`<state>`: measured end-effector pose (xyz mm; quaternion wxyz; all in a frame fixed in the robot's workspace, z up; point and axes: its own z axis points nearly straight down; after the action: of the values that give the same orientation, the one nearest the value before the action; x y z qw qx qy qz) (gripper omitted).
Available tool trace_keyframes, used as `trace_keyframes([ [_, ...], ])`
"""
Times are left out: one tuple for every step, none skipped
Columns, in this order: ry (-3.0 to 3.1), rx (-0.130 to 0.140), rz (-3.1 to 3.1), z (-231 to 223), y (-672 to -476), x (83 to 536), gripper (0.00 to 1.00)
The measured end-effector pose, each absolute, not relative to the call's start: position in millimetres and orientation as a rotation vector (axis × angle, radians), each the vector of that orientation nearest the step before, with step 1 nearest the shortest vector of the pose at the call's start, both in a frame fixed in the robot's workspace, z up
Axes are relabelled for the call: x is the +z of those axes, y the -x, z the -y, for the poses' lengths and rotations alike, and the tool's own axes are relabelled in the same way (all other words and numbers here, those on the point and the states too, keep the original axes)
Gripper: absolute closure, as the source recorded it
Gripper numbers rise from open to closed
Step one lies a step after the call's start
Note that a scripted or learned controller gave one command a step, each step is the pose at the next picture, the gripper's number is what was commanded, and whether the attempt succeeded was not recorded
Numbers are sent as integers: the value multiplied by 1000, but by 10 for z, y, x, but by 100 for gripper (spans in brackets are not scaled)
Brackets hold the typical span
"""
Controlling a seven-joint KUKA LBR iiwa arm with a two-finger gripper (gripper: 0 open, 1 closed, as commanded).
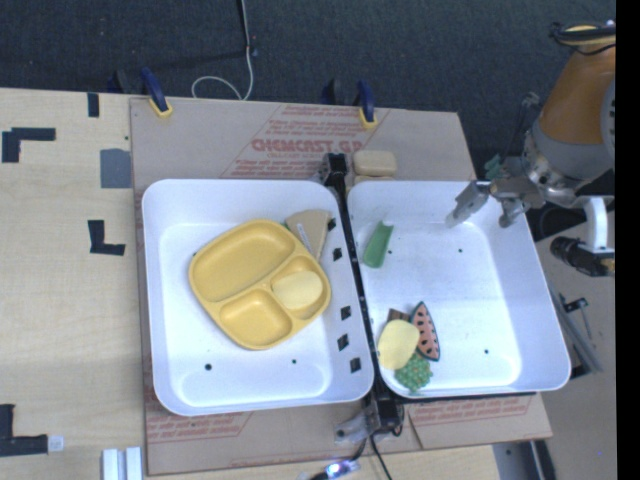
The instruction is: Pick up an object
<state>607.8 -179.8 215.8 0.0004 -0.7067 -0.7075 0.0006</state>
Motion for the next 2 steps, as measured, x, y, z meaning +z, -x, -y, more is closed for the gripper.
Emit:
trace_keyframes([
  [2223,-5,2228,1455,-6578,979,0],
  [2214,11,2228,954,-6678,842,0],
])
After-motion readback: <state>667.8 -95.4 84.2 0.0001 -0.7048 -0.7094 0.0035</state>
